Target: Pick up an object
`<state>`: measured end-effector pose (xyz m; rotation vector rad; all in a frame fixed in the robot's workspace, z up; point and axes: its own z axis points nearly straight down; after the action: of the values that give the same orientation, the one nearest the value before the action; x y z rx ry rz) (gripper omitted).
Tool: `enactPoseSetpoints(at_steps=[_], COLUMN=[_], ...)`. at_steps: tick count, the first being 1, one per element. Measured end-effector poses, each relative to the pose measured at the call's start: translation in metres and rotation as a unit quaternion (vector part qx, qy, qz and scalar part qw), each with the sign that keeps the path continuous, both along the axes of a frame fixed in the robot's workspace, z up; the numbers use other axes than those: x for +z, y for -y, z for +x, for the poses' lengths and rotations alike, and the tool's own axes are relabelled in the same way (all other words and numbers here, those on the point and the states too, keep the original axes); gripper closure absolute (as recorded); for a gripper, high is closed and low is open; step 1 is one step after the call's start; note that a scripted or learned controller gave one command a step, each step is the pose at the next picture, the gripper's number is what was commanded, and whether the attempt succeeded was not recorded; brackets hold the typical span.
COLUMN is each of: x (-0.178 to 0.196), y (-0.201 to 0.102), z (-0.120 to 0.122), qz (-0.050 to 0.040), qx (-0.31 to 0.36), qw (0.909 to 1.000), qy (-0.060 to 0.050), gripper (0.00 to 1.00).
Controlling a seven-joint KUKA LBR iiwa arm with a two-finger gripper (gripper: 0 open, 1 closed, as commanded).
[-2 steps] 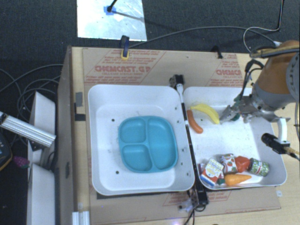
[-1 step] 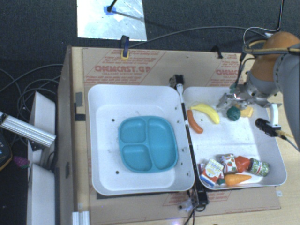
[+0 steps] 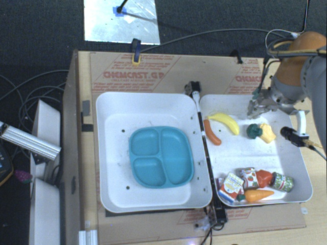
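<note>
your tool (image 3: pixel 254 110) hangs at the right bin's (image 3: pixel 299 160) far edge, grip state i cannot tell; the green-and-yellow toy (image 3: pixel 260 131) lies just near it; descending off-centre may nudge it away.

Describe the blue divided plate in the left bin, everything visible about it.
The light blue, plastic-looking divided plate is a rounded rectangle with three compartments: one long section on its right side and two smaller ones on its left, split by raised ridges. It lies flat and right side up on the floor of the left white bin, near the middle, turned slightly askew to the bin walls. It holds nothing, and it touches only the bin floor.
</note>
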<state>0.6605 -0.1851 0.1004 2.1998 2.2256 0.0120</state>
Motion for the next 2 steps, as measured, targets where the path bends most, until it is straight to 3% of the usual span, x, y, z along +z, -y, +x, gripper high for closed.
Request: enactPoseSetpoints(at_steps=[1,2], x=[0.000,-0.016], y=[0.000,-0.007], z=[0.000,-0.040], qz=[0.0000,0.0011], qx=[0.001,-0.005], qw=[1.0000,1.0000], qy=[0.000,-0.007], gripper=[0.00,0.00])
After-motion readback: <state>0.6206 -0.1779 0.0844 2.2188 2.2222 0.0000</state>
